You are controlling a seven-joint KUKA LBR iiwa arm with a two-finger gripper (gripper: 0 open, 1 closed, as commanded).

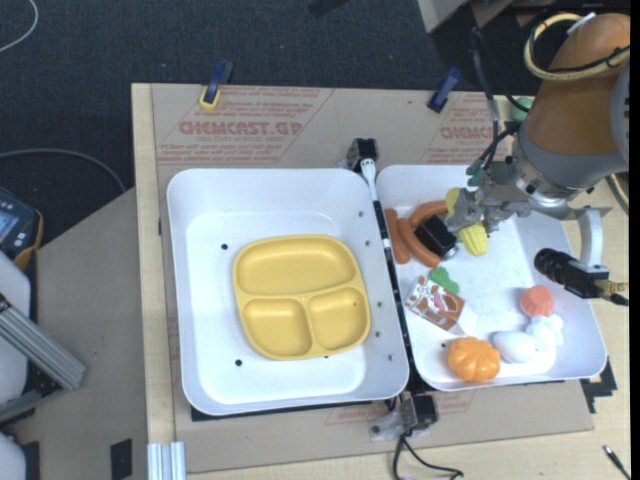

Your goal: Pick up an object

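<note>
Yellow and stubby, the toy corn lies in the right bin, just beneath my gripper; I cannot tell how the gripper is set. The corn's long axis runs roughly upright in my view, tilted slightly. It sits just right of the orange sausage. Left of that sausage, the other bin holds a yellow divided plate. Both bins rest on a cardboard-covered bench above dark carpet.
</note>
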